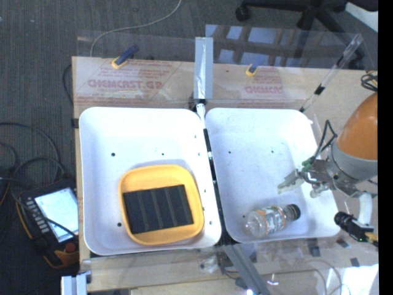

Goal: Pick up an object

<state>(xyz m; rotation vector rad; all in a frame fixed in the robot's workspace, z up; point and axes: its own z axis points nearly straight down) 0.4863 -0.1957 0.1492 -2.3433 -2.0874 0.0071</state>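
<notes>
Table (pixel 86 78) of pale wood with clear plastic sheets, printed red, along its 12 o'clock edge; dark carpet around it, office chair base (pixel 295 8) at 1 o'clock, cables and a handheld screen unit (pixel 52 217) on the floor at 8 o'clock. Two white bins: left bin (pixel 104 134), right bin (pixel 258 134). One yellow tray (pixel 161 204) with dark ribbed insert, at 6 o'clock inside left bin. One clear plastic bottle (pixel 272 219) with dark cap, lying on its side at 6 o'clock in right bin. Two small clips on the plastic sheets. Pincer (pixel 301 178) at 3 o'clock edge of right bin, just above the bottle, apart from it; fingers spread, holding nothing.
</notes>
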